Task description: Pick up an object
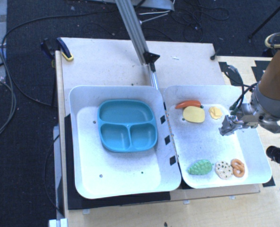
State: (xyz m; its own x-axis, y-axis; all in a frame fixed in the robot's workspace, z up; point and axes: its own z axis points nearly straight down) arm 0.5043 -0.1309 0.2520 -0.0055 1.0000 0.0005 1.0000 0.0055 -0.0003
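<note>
Camera view puts your grey two-finger claw over the right-hand shallow white plastic bin, near its right wall, hanging from the grey arm with the orange band that reaches in from the right. You cannot tell from this angle whether the claw is spread or pressed together; its dark tip is too small and blurred, and you see nothing between the fingers.

Just up and left of the claw lies a small pale-yellow rounded toy piece, close to the tip but apart from it. Further left of that sits a larger yellow rounded toy food, with a thin red-orange toy pepper touching its upper edge. Below the claw, along the near edge of the same bin, you have three pieces in a row: a brown pretzel-shaped toy almost straight below, a white speckled cookie-like toy touching its left side, and a green bumpy leafy toy further left.

Well to the left of the claw, the left-hand white bin holds a blue plastic plate with three compartments, lying flat
</note>
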